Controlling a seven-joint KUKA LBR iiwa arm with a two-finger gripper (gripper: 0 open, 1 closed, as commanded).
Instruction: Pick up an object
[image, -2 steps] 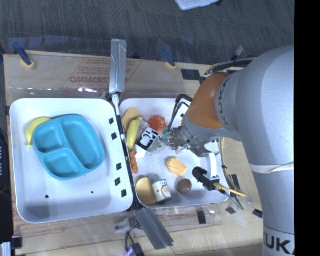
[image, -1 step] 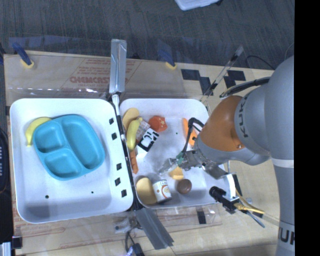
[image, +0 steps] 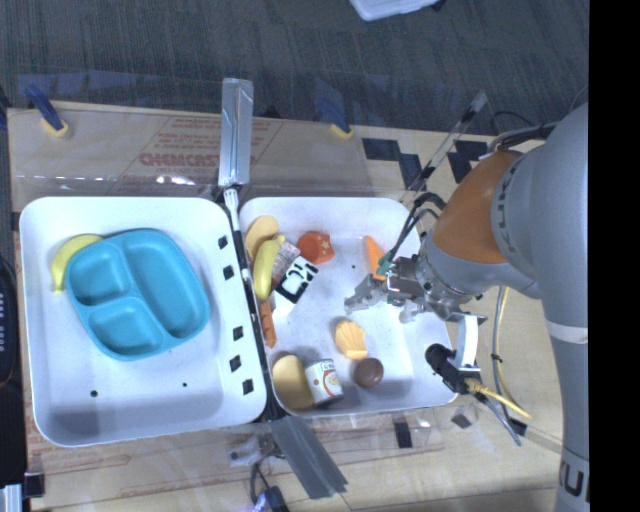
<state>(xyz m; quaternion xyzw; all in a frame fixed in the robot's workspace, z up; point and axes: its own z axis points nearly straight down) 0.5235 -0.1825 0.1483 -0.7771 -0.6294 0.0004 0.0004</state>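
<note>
Camera view looks down on two bins, and the tool (image: 372, 297) hangs in the right bin (image: 330, 212), its fingers spread a little with nothing between them. No thing is singled out by the task; the nearest candidates are the shell-shaped pastry (image: 350, 339) just below the tool, the orange wedge (image: 373, 254) just above it, and the brown ball (image: 368, 373) further toward the near wall. The likely failure is a close on air: the tool sits over bare floor between these pieces. A descent could also nudge the pastry aside, or the round ball could roll away.
</note>
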